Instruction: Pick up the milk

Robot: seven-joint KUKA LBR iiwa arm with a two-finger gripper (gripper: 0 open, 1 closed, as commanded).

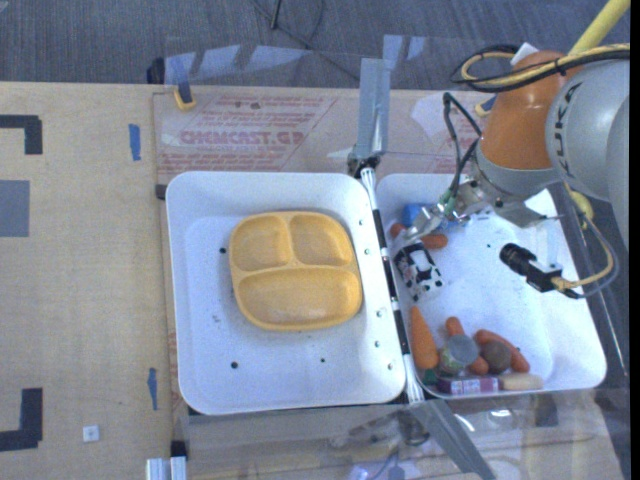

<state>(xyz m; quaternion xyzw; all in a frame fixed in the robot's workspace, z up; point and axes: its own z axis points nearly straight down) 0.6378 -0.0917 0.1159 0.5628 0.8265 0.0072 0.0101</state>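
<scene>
Two shallow white bins sit side by side on the bench. The left bin (200,368) holds a yellow divided plate (296,269) with three compartments. The right bin (590,358) holds the milk (419,270), a small white carton with black cow-like patches, lying close against the bin's left wall, just beside the divider between the bins. Its exact tilt is hard to read at this size.

Above the milk, near the bin's upper left corner, lie a small blue item (413,214) and an orange-red piece (432,240). Below the milk a carrot (423,340) lies along the left wall, and a cluster of small toy foods (480,356) gathers along the lower edge.

The grey arm with its orange band (520,118) reaches in from the right. The gripper (447,208) hangs over the upper left part of the right bin, near the blue item and apart from the milk; how it is set cannot be made out. A black cable end (527,264) dangles over the bin's middle.
</scene>
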